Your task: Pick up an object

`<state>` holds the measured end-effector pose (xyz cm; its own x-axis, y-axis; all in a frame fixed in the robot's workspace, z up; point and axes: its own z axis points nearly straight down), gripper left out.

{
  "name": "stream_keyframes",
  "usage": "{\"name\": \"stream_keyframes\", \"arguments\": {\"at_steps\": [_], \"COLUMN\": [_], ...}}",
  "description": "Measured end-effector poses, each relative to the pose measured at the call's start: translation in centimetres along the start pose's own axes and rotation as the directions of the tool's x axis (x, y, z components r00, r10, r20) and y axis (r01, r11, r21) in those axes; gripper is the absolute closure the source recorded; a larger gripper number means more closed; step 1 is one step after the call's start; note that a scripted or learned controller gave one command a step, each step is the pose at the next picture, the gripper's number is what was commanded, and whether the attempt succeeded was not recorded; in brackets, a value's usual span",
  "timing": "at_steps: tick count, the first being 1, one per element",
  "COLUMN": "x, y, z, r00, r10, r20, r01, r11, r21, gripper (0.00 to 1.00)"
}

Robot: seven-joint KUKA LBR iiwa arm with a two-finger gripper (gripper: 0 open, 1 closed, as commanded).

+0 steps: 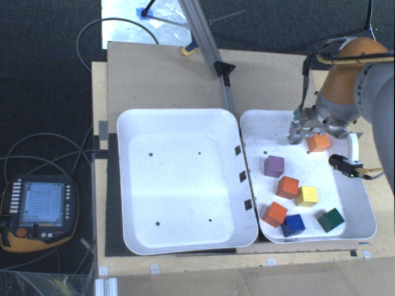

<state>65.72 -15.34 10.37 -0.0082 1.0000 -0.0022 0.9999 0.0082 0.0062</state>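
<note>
So the arm's hand hovers low at the back of the right white plastic bin, can't tell its grip. A small orange block sits just beside it, apart from the other coloured blocks.

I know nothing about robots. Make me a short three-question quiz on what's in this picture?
1. True or false: the purple block lies in the left bin.
2. Which block lies nearest the gripper? A) green block B) orange block C) blue block
3. What colour is the block between the red-orange block and the green one?

Key: 1 false, it lies in the right bin. 2 B. 3 yellow.
</note>
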Motion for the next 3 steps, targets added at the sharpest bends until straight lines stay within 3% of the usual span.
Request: {"name": "stream_keyframes", "arguments": {"at_steps": [2,3], "x": [1.3,1.3], "y": [1.0,1.2], "z": [-12.4,-15.1], "r00": [1.0,1.0], "r10": [0.002,0.002], "r20": [0.0,-0.001], "r01": [-0.002,-0.002], "r11": [1.0,1.0], "r21": [-0.003,0.0], "gripper": [1.0,1.0]}}
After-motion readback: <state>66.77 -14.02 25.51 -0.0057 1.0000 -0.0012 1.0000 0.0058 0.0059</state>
